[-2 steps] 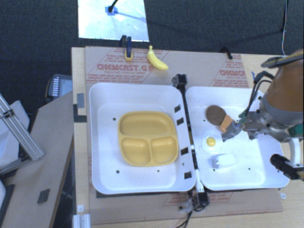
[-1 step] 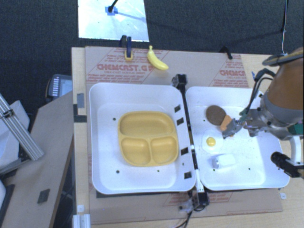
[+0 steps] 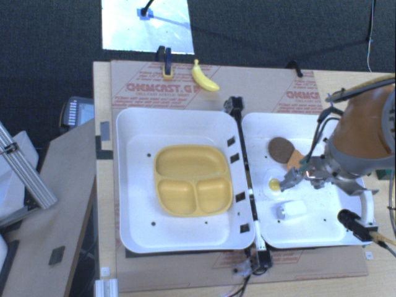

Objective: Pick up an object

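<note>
Gripper (image 3: 289, 181) in right bin (image 3: 322, 237), fingers' state perhaps unreadable, one brown paddle (image 3: 281, 148), one yellow tray (image 3: 189, 180).

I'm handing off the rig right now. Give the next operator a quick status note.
Hand: low in the right bin, over the small yellow object; I can't tell if it grips anything.
Also in that bin: brown paddle and white block.
Left bin holds the yellow divided tray. A banana lies on the board behind the bins.
Done: nothing visibly lifted. Left: grasp and raise one object.
</note>
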Motion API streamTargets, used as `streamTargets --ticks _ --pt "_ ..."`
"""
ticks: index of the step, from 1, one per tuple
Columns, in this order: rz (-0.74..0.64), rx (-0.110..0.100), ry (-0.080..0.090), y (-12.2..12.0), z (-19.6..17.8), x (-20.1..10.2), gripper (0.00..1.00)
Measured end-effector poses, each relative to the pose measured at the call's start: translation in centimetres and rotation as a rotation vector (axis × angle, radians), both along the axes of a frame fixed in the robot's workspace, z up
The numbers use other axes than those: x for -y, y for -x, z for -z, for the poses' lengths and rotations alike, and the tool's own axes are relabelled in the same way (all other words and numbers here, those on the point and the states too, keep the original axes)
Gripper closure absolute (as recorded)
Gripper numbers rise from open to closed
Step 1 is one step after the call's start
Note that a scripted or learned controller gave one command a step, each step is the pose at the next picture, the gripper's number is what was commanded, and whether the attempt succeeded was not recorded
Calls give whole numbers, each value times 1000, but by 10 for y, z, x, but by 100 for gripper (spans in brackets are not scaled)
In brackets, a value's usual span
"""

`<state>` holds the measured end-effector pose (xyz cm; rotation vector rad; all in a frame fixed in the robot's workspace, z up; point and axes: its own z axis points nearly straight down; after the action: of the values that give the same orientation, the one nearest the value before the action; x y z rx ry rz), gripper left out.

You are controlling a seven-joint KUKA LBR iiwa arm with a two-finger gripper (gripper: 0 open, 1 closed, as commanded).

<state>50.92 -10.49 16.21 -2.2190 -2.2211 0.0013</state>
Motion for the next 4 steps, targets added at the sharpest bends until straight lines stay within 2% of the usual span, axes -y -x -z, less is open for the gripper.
streamTargets --ticks 2,3,4 --pt "0 0 0 1 80 -5 0" --pt "0 4 0 0 67 -5 100" --pt "-3 9 2 -12 16 -7 100"
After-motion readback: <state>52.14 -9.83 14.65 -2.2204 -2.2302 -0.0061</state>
